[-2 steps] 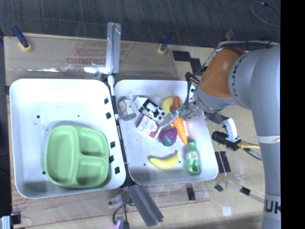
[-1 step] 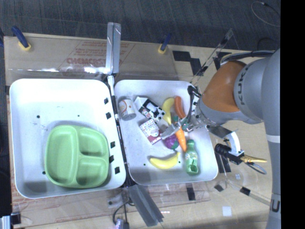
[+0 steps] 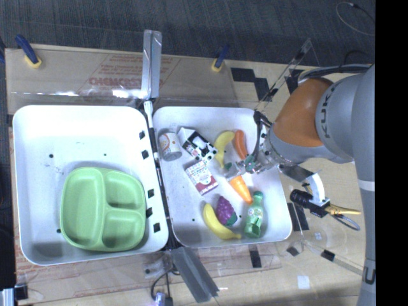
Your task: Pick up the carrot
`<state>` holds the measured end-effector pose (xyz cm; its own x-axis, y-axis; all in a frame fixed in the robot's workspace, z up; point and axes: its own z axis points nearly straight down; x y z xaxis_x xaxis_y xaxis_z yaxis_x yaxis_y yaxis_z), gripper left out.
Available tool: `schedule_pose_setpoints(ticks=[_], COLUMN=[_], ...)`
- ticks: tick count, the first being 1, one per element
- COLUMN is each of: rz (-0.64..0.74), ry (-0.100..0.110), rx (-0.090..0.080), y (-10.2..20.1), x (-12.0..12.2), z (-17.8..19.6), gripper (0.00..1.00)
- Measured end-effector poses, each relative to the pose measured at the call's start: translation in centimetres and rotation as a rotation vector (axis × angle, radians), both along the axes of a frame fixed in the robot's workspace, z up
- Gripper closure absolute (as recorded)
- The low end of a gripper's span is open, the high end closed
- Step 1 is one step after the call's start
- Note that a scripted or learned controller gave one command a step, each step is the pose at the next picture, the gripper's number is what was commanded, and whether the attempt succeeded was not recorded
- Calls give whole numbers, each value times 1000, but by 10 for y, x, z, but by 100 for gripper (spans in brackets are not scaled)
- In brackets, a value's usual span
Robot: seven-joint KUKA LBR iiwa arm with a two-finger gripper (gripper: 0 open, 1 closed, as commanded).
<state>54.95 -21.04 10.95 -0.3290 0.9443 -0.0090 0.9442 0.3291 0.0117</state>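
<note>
The left bin (image 3: 38, 139) holds a green divided plate (image 3: 102, 208), while the right bin (image 3: 191, 116) crowds the carrot (image 3: 240, 187), two bananas, grapes (image 3: 225, 209), a green bottle (image 3: 254, 214), a can (image 3: 169, 145) and cartons near its right wall, the gripper (image 3: 250, 166) just above the carrot.

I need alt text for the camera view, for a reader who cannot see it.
The gripper hangs low over the right bin, just above a carrot lying among bananas, grapes, a green bottle, a can and small cartons. The left bin holds a green divided plate.
</note>
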Motion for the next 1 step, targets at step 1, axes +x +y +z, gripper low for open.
schedule_pose_setpoints(ticks=[1], rz=[-31], ry=[16], rx=[4], y=[46], x=[-34], z=[78], gripper=[100])
